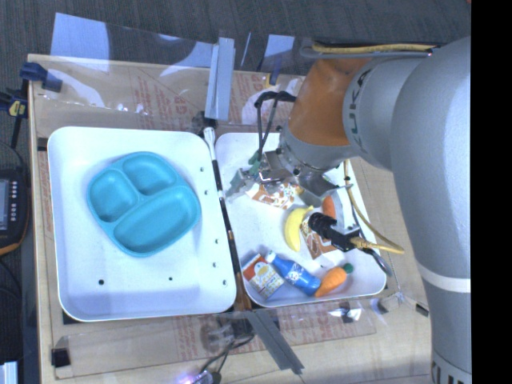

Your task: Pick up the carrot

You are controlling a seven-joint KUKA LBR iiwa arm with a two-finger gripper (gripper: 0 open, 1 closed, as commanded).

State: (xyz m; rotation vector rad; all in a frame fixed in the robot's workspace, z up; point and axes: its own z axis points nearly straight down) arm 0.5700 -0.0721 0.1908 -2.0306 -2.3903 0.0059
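Note:
The carrot [333,281], orange with a green stub at its end, lies at the front right corner of the right bin [240,146], touching the tip of a blue bottle [293,273]. My gripper [250,179] hangs over the back left part of that bin, beside a crumpled snack packet [278,192]. It is well away from the carrot, which sits toward the front and to the right of it. Nothing shows between the fingers.
A yellow banana [295,227] lies mid-bin, and a red and white carton [262,279] sits at the front left beside the bottle. The left bin [80,286] holds a blue divided plate [144,202]. My arm covers the right bin's back right part.

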